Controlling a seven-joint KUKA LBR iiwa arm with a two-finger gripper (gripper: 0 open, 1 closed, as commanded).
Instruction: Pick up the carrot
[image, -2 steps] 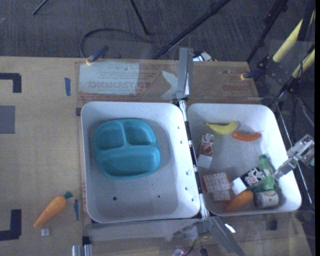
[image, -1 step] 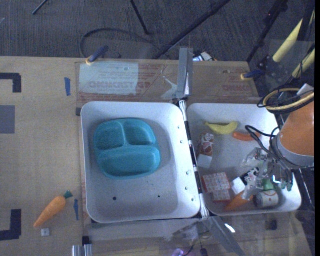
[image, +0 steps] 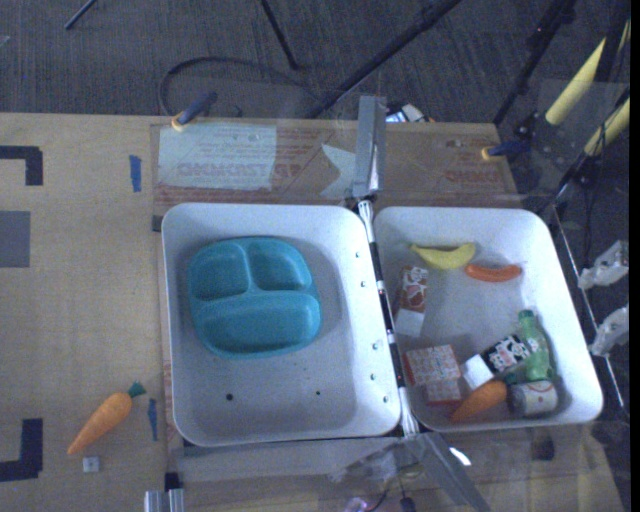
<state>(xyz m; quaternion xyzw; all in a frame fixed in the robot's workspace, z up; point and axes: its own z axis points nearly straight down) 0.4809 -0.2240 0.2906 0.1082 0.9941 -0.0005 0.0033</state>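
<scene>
orange carrot (image: 480, 400) wedged among can (image: 533, 399), bottle (image: 532, 347), carton (image: 435, 370)

An orange carrot (image: 479, 400), yellow banana (image: 444, 256) and green bottle (image: 533, 348) share a white bin (image: 560, 250); the tray (image: 254, 295) is teal.

Soft, slightly blurred overhead view, evenly lit, with faint glare on the white bins (image: 200, 230).

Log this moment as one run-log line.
stage: pre-grasp | carrot: right bin, front, beside can | second carrot: bench
</scene>
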